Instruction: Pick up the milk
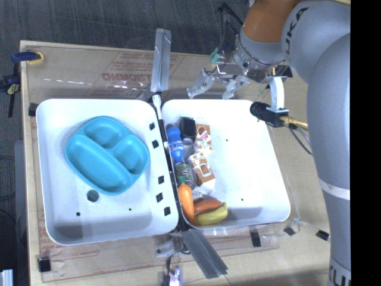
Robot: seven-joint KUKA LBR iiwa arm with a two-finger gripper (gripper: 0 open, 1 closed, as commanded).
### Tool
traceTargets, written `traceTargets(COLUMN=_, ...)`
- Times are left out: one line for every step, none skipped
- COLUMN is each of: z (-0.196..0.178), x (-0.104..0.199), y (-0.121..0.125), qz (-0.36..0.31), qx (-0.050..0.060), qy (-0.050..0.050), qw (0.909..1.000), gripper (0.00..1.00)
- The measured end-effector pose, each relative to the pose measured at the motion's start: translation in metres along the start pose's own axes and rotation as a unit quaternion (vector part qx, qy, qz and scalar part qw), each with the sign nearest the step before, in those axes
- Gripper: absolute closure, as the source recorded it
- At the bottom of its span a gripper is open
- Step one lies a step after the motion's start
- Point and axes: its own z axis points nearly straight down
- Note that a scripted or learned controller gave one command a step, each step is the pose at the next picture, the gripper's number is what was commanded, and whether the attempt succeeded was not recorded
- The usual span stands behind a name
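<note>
The milk carton (203,154) lies in the right bin (256,159), against its left wall among a blue bottle (174,143), a carrot (186,200) and a banana (212,215). The gripper (217,86) hovers above the bin's far rim, fingers spread and holding nothing.

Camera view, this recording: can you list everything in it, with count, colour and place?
Bins: 2, white, side by side on the bench.
Divided plate: 1, light blue, in the left bin.
Milk carton: 1, white and brown, right bin, near the divider.
Second carton: 1, white with brown print, just below the milk carton.
Bottle: 1, blue, against the right bin's left wall.
Can: 1, greenish, below the bottle.
Carrot: 1, orange, right bin's lower left corner.
Banana: 1, yellow, the same corner.
Reddish item: 1, between carrot and banana; kind unclear.
Clamp: 1, blue and yellow, bench's upper left corner.
Gripper: 1, metal, open, above the right bin's far rim, holding nothing.
</note>
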Motion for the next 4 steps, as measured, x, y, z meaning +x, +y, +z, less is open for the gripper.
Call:
traceTargets(z=0.070, x=-0.027, y=-0.054, qz=-0.084, qx=-0.001, qy=0.000, qw=0.9965, gripper=0.00)
traceTargets(z=0.172, x=-0.018, y=-0.077, qz=-0.085, qx=-0.012, qy=-0.003, qw=0.9963, gripper=0.00)
traceTargets(z=0.162, x=-0.021, y=-0.078, qz=-0.085, qx=-0.011, qy=-0.005, qw=0.9963, gripper=1.00)
traceTargets(z=0.162, x=-0.021, y=-0.078, qz=-0.086, qx=-0.010, qy=-0.005, qw=0.9963, gripper=0.00)
